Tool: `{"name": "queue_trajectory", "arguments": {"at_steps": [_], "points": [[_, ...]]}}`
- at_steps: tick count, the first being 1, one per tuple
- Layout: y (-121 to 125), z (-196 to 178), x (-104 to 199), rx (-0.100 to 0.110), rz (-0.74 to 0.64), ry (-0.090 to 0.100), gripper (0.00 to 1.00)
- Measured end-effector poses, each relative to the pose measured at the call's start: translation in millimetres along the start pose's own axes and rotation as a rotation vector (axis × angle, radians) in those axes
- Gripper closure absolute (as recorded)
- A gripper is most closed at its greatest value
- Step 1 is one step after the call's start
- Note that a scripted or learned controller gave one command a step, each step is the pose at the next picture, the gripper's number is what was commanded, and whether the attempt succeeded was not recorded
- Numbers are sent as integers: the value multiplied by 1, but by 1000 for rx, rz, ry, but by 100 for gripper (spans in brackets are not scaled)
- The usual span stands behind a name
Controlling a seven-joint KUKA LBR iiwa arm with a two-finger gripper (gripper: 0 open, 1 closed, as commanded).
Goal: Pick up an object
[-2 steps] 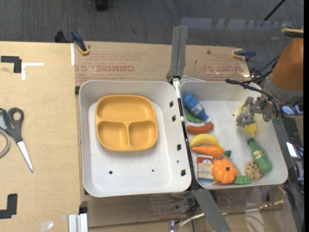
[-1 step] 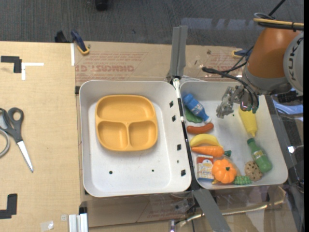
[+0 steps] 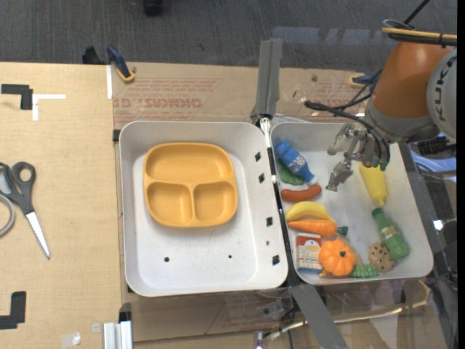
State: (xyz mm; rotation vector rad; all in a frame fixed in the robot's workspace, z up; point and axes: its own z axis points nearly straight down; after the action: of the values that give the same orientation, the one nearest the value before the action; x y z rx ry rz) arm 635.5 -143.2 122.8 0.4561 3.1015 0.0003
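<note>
We see the pincer [image 3: 347, 164] hanging in the upper part of the right bin [image 3: 420, 217], its metal fingers spread apart with nothing between them. Our task names no particular object, so any toy here will do. Just right of the pincer lies the yellow bottle [image 3: 375, 183], and to its left the blue bottle [image 3: 293, 160] and the red sausage [image 3: 301, 193]. Lower in the bin sit the banana [image 3: 309, 210], carrot [image 3: 314, 226], pumpkin [image 3: 338, 257], green bottle [image 3: 391, 237] and cookie [image 3: 378, 254].

We judge the yellow bottle the best target: it is closest and lies apart from the crowded toys toward the lower middle of the frame. We should turn the fingers across its narrow width, centre over its body, descend until they straddle it, close firmly, then lift straight up. Rounded plastic may slip, so a mid-body grip suits best.

The left bin [image 3: 138, 217] holds a yellow divided plate [image 3: 191, 184]. Printed lettering on the cardboard [image 3: 174, 97] above it is upside down; we cannot read it reliably. The small carton [image 3: 308, 253] label is too small to read.
</note>
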Motion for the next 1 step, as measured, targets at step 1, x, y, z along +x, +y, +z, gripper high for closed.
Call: {"name": "queue_trajectory", "arguments": {"at_steps": [1], "points": [[-67,30,-7,2,74,2,0]]}}
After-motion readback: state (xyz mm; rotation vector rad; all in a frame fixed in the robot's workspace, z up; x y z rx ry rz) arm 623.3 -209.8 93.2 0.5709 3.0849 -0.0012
